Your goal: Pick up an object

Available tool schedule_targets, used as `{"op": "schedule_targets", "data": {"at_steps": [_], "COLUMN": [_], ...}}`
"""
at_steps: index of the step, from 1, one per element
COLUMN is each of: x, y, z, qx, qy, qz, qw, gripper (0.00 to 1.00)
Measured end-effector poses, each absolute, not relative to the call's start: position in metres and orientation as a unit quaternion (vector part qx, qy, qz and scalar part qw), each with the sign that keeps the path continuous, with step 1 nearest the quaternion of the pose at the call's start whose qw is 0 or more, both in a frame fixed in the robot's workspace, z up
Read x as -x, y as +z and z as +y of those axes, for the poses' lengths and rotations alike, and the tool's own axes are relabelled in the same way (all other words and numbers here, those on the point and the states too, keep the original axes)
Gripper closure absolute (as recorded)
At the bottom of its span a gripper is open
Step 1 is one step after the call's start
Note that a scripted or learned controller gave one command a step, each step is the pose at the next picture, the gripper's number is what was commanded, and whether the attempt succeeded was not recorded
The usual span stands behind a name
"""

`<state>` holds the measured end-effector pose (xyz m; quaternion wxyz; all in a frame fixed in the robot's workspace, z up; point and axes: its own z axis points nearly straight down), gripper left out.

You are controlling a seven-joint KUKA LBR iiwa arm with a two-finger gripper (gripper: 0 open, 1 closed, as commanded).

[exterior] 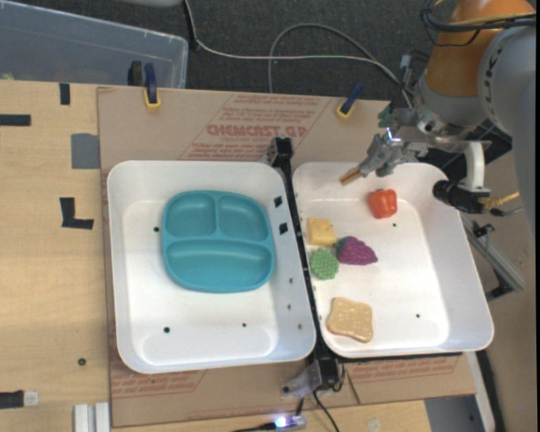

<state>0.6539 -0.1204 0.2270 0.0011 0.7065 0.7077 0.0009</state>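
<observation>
The nearest candidate for a pick is the red pepper (383,202), lying in the right bin (450,331) near its far edge, just below and beside the gripper (375,163). The gripper hangs over the bin's far rim, tilted, with something thin and brown at its tip (350,177) that may be a finger or a small held thing; the view is too coarse to say, so whether it is clenched or released cannot be told. From this tilt and so close to the rim, a descent could probably strike the wall or nudge the pepper away instead of straddling it. Further in lie a yellow cheese (321,232), a green lump (324,264) touching it, purple grapes (357,251) just beside both, and a toast slice (351,319) nearer the front. That cluster is tight, so a grab there risks catching two pieces. The left bin (135,331) holds a teal tray (218,241).
</observation>
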Motion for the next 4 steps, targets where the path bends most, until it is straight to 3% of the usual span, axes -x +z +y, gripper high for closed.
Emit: {"op": "schedule_targets", "data": {"at_steps": [4], "x": [-0.594], "y": [0.233], "z": [0.101], "qx": [-0.705], "qy": [-0.0004], "qz": [0.709], "qw": [-0.001], "gripper": [1.00]}}
